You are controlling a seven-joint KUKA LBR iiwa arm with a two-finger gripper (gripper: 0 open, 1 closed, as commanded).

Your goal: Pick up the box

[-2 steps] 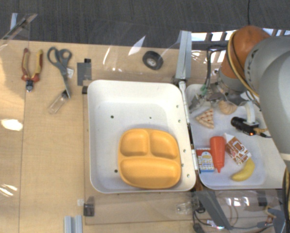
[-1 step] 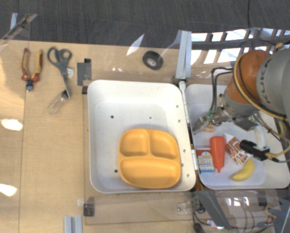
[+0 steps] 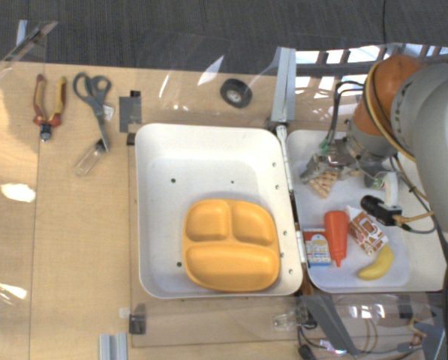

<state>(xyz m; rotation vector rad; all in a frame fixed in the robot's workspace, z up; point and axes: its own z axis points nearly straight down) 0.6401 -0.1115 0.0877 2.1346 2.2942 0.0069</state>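
The right bin (image 3: 426, 272) holds two small boxes. A red and blue carton (image 3: 317, 247) lies at its near left corner, and a brown and white box (image 3: 368, 232) lies tilted near the middle. My gripper (image 3: 330, 160) hangs over the far left part of this bin, just above a tan waffle-like piece (image 3: 323, 183). It is well apart from both boxes. The grey arm with its orange band (image 3: 392, 88) reaches in from the right and covers the bin's far right side.
An orange carrot (image 3: 336, 235) lies between the two boxes and a banana (image 3: 377, 264) lies at the near edge. The left bin (image 3: 156, 171) holds a yellow divided plate (image 3: 230, 243). Pliers (image 3: 46, 103), scissors (image 3: 94, 100) and a tape roll (image 3: 236, 92) lie on the bench.
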